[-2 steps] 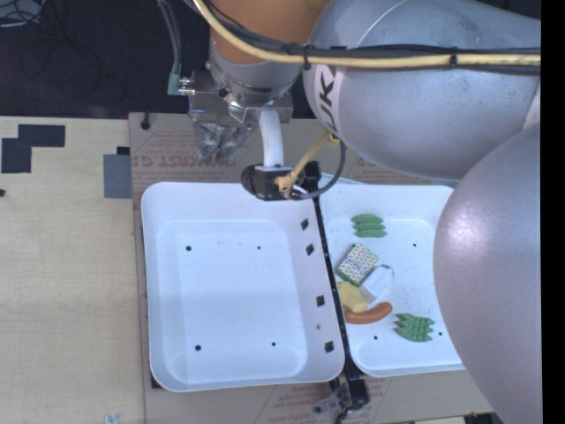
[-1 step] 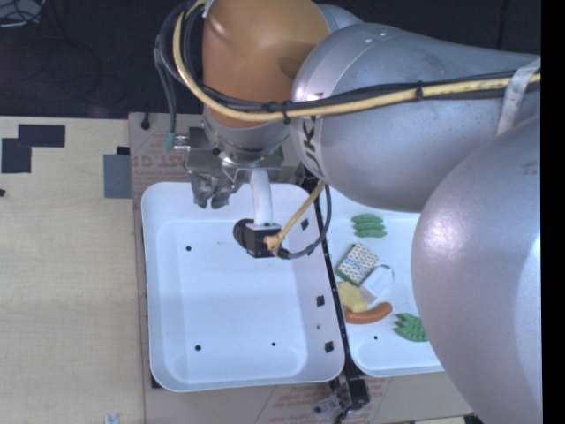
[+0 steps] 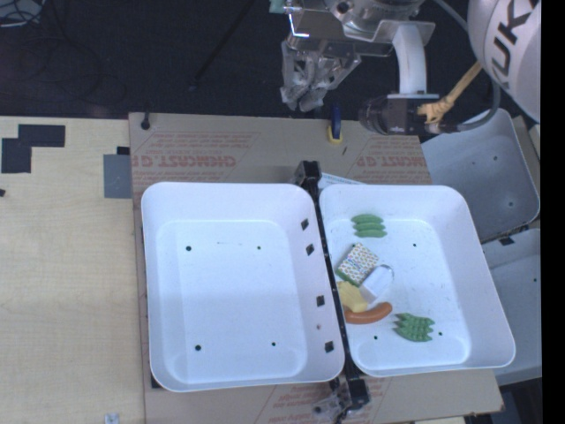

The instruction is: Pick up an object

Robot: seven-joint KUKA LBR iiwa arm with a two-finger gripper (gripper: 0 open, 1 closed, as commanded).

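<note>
In the camera view, two shallow white bins are seen side by side on a brown board, and the board is laid on a pale desk (image 3: 62, 281). The left bin (image 3: 168, 215) and the right bin (image 3: 477, 325) are joined by a black strip down the middle.

Small toy things are seen in the right bin. A green pea pod (image 3: 369, 226) is placed near the back of that bin. A little checked block (image 3: 357, 262) is found close to the middle strip. Something clear (image 3: 378, 281) is seen just beside the block, but what it is cannot be told. A yellow piece (image 3: 352, 298) is seen below the block, and a thin orange sausage (image 3: 368, 313) is laid touching the yellow piece. A second green pod (image 3: 414, 328) is placed near the front, a little apart from the sausage.

The gripper (image 3: 305, 87) is held high up at the back, above the far edge of the board, well apart from the things in the right bin. Its grey fingers are pointed down. How wide they are parted cannot be told. Nothing is seen held between them.
</note>
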